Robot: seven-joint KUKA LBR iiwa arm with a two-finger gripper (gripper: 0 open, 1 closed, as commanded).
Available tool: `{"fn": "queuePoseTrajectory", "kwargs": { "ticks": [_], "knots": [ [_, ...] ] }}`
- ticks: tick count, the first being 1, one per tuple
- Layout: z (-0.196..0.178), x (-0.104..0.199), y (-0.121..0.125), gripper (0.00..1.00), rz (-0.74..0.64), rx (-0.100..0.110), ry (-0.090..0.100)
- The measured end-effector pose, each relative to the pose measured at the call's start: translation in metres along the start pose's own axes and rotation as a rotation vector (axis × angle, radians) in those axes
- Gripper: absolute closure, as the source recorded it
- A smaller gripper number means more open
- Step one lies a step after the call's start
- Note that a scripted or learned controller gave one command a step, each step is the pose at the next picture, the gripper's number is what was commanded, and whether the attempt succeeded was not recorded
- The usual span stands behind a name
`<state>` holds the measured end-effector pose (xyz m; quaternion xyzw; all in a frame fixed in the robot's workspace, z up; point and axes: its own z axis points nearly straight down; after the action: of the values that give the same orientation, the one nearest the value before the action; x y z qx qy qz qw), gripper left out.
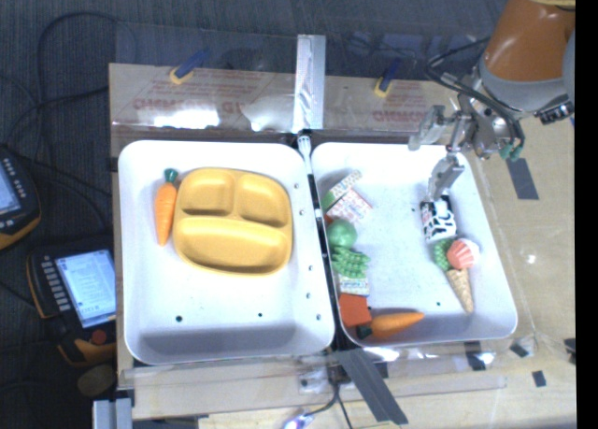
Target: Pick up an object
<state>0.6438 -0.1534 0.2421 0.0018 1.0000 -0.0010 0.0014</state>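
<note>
A dark grey carpeted floor surrounds the bench (547, 259), which carries two shallow white bins side by side under a slanted overhead view. The arm (528, 30) is cut off by the top right corner, so just its orange band and grey wrist are visible; its gripper (447, 173) hangs over the upper right part of the right bin (411, 259), and whether it is wide or narrow cannot be told, since the metal parts blur together. Just below the gripper stands one black-and-white cow-patterned carton (438, 220), close to or touching it; contact is unclear. Below the carton lies one toy ice cream cone (460, 273). Along the right bin's left wall sit a printed packet (347, 201), a green round vegetable (342, 234), a green pea pod (350, 264), and an orange-red block (353, 309), partly overlapped, so their edges are hard to separate. There are two carrots: one (396, 322) in the right bin's lower part, one (165, 210) in the left bin (220, 324), beside one yellow divided tray (234, 220). Handheld devices (75, 292) on the left are cut off by the frame.
</note>
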Motion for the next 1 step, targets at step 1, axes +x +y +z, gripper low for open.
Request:
{"fn": "queuePoseTrajectory", "kwargs": {
  "ticks": [1],
  "knots": [
    [0.1473,0.0005,-0.0305,0.00,0.263,0.000,-0.001]
  ]
}}
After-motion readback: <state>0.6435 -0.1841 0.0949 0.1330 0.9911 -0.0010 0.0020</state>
